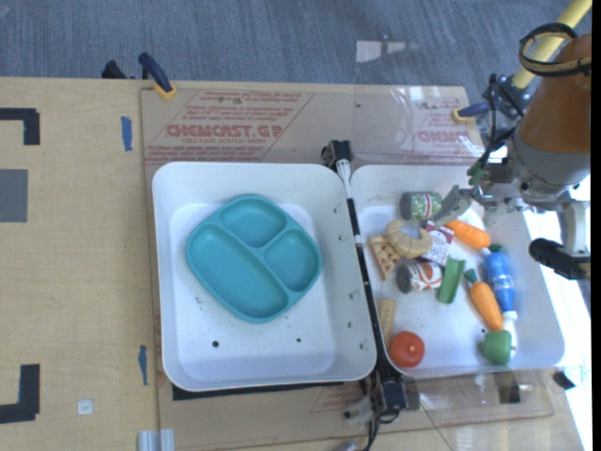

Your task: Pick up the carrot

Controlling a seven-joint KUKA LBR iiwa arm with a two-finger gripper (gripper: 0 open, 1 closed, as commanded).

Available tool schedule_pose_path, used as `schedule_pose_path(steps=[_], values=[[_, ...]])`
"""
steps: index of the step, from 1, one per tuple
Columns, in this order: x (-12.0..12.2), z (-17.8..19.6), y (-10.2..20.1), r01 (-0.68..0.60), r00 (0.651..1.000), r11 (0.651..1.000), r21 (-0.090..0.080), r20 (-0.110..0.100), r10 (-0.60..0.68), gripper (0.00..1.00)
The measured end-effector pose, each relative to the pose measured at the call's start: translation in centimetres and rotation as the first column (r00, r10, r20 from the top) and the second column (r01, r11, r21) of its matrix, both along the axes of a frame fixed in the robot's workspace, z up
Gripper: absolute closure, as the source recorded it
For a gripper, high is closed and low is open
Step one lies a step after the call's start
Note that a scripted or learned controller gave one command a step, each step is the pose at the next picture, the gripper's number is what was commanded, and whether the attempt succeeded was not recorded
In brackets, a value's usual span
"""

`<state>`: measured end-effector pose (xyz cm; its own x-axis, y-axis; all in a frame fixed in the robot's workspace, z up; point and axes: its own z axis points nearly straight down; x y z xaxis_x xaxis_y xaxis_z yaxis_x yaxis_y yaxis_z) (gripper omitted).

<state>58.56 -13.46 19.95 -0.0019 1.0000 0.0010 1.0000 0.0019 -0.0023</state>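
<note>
From where I stood, the left bin (178,252) had plenty of free floor around the teal divided plate (254,256) that lay near its middle, with bare white along every wall. A black strip (355,252) ran between the two bins, where their inner rims met.

The right bin (545,332) was far more crowded. Near its left wall lay a waffle-like piece (383,254) and some pale crumpled food (410,240), packed against a small can on its side (422,275). Another can with a green label (420,203) sat toward the far wall. A red tomato (407,348) rested close to the near-left corner with some room about it. A green pickle-shaped piece (452,280) lay just right of the lower can.

There were two orange pieces. One carrot (468,234) lay slanted near the far side, and the other carrot (485,304) lay lower down, just beside a blue bottle (499,280), with a green leafy end (497,347) by the near wall. The near-right corner of the bin kept a little open floor.

The gripper (462,198) hung low over the far part of the right bin, between the green-label can and the upper carrot. I could not tell how it was set, nor whether it touched anything. The arm (554,111) above it was cut off by the right and top edges.
</note>
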Motion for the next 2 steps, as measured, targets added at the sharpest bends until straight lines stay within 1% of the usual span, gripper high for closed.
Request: schedule_pose_path(steps=[1, 2], values=[[4.3, -8.8, -3.8, 0.182, 0.983, 0.983, -0.001, 0.000, -0.182, 0.00], [1.4, -9.8, -4.8, 0.399, 0.916, 0.917, 0.020, 0.031, -0.399, 0.00]])
